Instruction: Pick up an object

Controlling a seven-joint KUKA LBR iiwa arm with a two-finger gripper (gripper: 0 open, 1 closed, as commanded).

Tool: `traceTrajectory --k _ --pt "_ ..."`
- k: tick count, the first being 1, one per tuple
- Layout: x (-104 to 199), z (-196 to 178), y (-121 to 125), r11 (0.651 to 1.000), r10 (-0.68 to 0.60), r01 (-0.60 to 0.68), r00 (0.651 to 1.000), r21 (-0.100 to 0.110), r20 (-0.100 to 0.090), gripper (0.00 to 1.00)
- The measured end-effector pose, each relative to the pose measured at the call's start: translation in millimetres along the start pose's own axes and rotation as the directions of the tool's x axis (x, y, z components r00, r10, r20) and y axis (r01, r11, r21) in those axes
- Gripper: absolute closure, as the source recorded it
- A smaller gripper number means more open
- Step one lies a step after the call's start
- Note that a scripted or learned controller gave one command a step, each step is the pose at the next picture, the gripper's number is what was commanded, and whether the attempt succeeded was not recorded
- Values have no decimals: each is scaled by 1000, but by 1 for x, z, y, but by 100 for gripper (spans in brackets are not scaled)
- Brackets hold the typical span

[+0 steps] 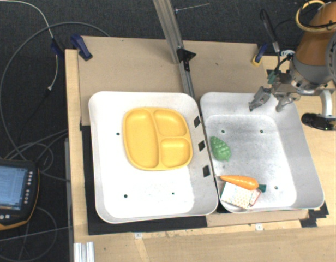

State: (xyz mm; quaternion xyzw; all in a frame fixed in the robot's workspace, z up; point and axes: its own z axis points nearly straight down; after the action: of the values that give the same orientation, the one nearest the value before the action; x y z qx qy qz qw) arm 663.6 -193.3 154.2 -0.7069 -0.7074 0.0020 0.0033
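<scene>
Camera view puts me above the table (130, 64), looking down at a slant on two shallow white bins side by side. The left bin (102, 162) carries a yellow divided plate (156, 138), three compartments, lying flat a little above the bin's middle. I see nothing sitting in those compartments.

The right bin (288, 146) has the candidates for picking. A green, bumpy object (220, 148) lies close to the bin's left wall, about halfway down. Below it, toward the near edge, an orange carrot (240, 182) lies nearly level with its dark green tip pointing right. The carrot rests across the top of a small light-coloured box (239, 197), tilted, with a speckled face; the two are touching. The green object is apart from that pair.

The arm (315, 42) comes in from the right, its orange section up in the top right corner and grey metal below it. The gripper (271, 101) hangs over the far right corner of the right bin, just at the bin's upper rim. Its fingers (258, 100) are spread wide, one toward the left and one toward the right, with only bare bin surface visible between them. I see nothing held. The gripper is well apart from the green object, the carrot and the box, all of which lie on the bin floor.

A slanted metal rail (171, 26) runs down from the top edge toward the gap between the bins.
</scene>
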Motion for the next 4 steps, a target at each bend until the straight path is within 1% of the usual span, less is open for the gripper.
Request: traceTrajectory --k 1,2,3,4 --pt "-1 44 5 1000 -1 1 1000 -2 1 0" --pt "0 62 5 1000 -1 1 1000 -3 1 0" --pt "0 49 7 1000 -2 2 1000 -8 3 100" --pt "-5 1 13 1000 -1 1 1000 -15 4 100"
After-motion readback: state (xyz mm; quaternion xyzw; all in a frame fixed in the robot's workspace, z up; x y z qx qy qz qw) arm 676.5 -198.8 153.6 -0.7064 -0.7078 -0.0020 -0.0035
